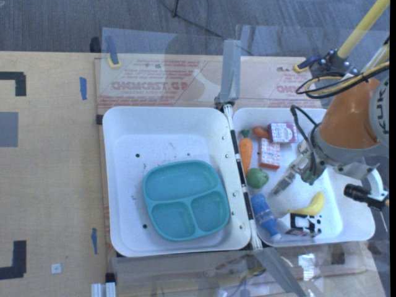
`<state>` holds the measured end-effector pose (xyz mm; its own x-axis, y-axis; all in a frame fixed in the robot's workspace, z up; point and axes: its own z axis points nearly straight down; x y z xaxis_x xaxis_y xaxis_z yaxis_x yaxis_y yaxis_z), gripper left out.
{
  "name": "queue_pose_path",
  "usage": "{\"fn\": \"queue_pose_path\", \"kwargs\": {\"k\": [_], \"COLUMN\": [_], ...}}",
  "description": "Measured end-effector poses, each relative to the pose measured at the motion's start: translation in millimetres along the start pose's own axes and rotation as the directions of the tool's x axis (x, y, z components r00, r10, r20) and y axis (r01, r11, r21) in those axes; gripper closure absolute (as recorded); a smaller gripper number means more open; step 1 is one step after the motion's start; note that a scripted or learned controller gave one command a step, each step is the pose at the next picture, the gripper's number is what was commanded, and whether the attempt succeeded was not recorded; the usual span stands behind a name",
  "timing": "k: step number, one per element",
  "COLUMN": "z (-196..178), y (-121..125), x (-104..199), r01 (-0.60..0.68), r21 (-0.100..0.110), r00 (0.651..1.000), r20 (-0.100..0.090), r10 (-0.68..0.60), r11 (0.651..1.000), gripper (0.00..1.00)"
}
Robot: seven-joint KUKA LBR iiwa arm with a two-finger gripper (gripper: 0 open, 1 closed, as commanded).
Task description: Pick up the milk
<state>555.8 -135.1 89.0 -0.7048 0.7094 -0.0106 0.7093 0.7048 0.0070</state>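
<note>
The milk looks like the small white and pink carton (283, 132) lying near the back of the right bin (359, 228). A red and white box (270, 153) lies just in front of it. My gripper (289, 179) hangs low over the middle of the right bin, in front of and slightly right of both cartons, between the green fruit (257, 177) and the banana (315, 203). I see nothing held in it. The orange band and wrist (346, 125) cover the bin's back right part.
In the right bin also lie a carrot (245, 153), a blue bottle (263, 213) by the dividing wall and a black and white item (306, 223) at the front. The left bin (124, 135) holds a teal divided plate (185, 198).
</note>
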Motion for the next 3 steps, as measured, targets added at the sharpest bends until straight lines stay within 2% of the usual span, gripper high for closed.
{"fn": "queue_pose_path", "kwargs": {"k": [1, 2, 3], "z": [-139.6, 1.2, 0.0], "y": [34.6, -23.7, 33.9], "x": [-71.8, -48.3, -95.2], "r01": [-0.145, -0.212, -0.428], "r21": [0.005, 0.003, 0.045], "r00": [0.989, 0.977, 0.903], "r20": [-0.004, -0.003, -0.029], "r10": [0.145, 0.212, 0.429], "r11": [0.989, 0.977, 0.903], "gripper": [0.0, 0.0, 0.0]}}
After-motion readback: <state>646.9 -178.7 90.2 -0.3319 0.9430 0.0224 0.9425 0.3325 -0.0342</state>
